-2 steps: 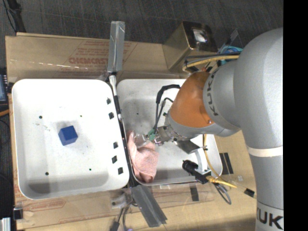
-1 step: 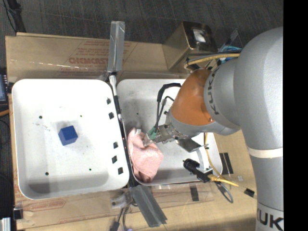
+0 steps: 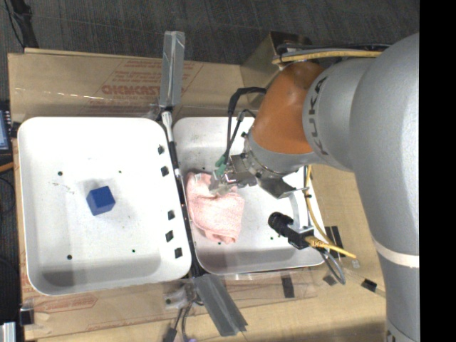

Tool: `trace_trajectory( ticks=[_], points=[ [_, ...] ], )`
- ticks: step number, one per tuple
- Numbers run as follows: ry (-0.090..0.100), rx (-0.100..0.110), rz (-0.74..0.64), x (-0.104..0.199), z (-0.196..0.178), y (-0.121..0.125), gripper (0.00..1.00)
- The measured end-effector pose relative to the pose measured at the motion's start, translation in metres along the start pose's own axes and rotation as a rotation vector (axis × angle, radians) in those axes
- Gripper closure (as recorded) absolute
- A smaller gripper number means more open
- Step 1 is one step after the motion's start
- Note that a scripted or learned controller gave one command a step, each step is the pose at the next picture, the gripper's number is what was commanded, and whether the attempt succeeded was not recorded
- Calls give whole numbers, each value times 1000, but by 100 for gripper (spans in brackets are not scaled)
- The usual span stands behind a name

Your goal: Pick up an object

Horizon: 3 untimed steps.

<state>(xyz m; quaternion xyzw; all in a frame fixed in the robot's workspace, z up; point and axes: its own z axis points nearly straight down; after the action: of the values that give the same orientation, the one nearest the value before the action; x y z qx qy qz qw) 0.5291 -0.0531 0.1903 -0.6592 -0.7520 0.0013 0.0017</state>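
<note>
- Small blue cube (image 3: 101, 199), hard-edged, on the smooth white left bin (image 3: 43, 191).
- Crumpled pink cloth (image 3: 215, 214), soft and folded, in the right bin (image 3: 199, 137).
- Metal claw (image 3: 226, 174) at the cloth's upper edge; its opening I cannot tell.

Your widest free room is the left bin (image 3: 43, 191): only a blue cube (image 3: 101, 199) sits left of its middle, with bare floor on every side out to the walls. The right bin (image 3: 206, 130) is crowded. A pink cloth (image 3: 216, 211) lies against its left wall, the arm (image 3: 342, 112) overhangs its far right corner, and a black fitting (image 3: 288, 230) blocks the near right side. You have bare floor along its near edge.
</note>
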Motion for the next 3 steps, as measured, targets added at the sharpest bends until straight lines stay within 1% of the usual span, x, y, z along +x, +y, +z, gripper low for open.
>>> trace_trajectory(
  ticks=[1, 2, 3],
  points=[
    [0, 0, 0, 0, 0, 0, 0],
    [2, 3, -236, -66, 80, 10, 0],
    [0, -3, -126, -66, 98, 58, 0]
  ],
)
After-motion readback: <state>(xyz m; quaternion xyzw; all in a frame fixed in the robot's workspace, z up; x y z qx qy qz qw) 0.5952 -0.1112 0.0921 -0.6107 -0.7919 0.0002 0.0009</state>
